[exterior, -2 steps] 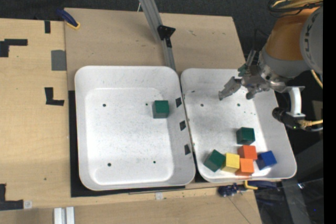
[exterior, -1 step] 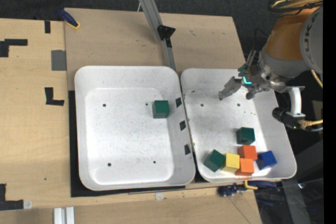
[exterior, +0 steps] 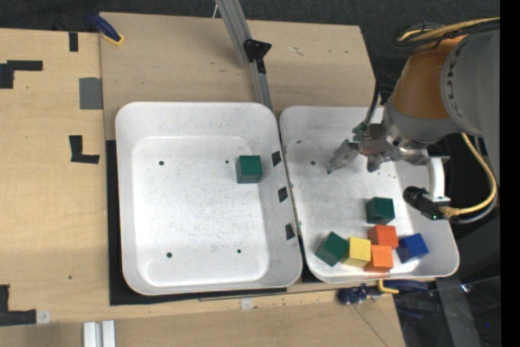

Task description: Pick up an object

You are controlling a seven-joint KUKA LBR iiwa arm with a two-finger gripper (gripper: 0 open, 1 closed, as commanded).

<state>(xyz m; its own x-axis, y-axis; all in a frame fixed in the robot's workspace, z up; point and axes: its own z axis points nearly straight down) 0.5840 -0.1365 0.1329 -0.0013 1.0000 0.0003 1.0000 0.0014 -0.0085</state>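
My gripper (exterior: 355, 162) hangs over the upper middle of the right bin (exterior: 321, 126), its two grey fingers spread apart with nothing between them. A dark green cube (exterior: 379, 210) lies below and to the right of it. Further down, in the bin's lower right corner, sits a cluster: a green cube (exterior: 331, 248), a yellow cube (exterior: 359, 249), two orange cubes (exterior: 383, 236) (exterior: 381, 257) and a blue cube (exterior: 413, 246). In the left bin (exterior: 146, 126) a lone green cube (exterior: 249, 168) rests near the upper right.
A slanted metal pole (exterior: 231, 8) runs from the top of the view down to the divide between the bins. The arm's orange band and grey body (exterior: 443, 85) loom over the right bin's upper right side. Cables (exterior: 467, 207) hang by its right rim.
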